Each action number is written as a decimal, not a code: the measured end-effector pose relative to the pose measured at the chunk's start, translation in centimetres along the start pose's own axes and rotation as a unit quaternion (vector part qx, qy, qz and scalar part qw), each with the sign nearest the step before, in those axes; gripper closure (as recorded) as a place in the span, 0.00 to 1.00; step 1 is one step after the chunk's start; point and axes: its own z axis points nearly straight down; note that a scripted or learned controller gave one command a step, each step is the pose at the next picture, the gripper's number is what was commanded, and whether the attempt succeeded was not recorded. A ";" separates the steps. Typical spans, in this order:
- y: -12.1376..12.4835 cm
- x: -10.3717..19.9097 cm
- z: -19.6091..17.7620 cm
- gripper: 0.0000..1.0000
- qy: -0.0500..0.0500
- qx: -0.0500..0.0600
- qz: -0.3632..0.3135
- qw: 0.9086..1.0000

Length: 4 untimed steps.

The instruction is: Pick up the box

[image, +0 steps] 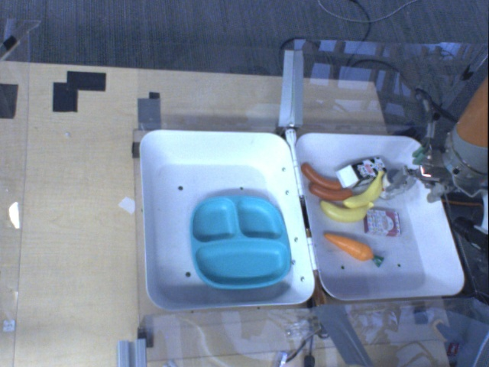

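A small white and black box [359,171] lies in the right bin [428,281], near its back, resting against the tip of a yellow banana [356,202]. My gripper [397,183] reaches in from the right and hangs just right of the banana's upper end, a short way right of the box. Nothing shows between its tips. A flat red and white packet [382,222] lies below the gripper, in the bin's middle.
Two reddish sausages [327,185] lie left of the banana, and an orange carrot [350,246] lies toward the front. The left bin [164,205] holds a blue divided plate [241,240]. A metal post [290,90] stands behind the bins.
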 end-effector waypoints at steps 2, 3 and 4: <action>-0.7 2.4 8.9 0.00 -0.002 -0.013 0.050 0.999; -0.4 2.3 7.7 1.00 -0.004 -0.018 0.050 0.999; -4.9 12.4 0.0 1.00 0.000 -0.001 0.074 0.997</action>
